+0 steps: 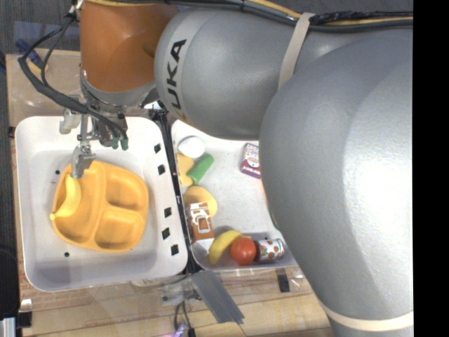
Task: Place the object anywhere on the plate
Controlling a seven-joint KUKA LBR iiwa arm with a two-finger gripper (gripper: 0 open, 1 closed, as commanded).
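A yellow plate [112, 209] with three compartments lies in the left bin [42, 272]. A yellow banana [65, 199] lies curved along the plate's left compartment, its upper end right under my gripper [83, 161]. The gripper hangs over the plate's upper left corner, below the orange band of the arm [119, 41]. Whether it touches the banana's upper end is unclear from this angle.
The right bin [224, 184] holds a white lid [191, 146], a green cylinder [202, 167], a purple packet [251, 160], an orange box [202, 222], a second banana [223, 244], a tomato [243, 251] and a small can [271, 249]. The arm's grey body covers the right side.
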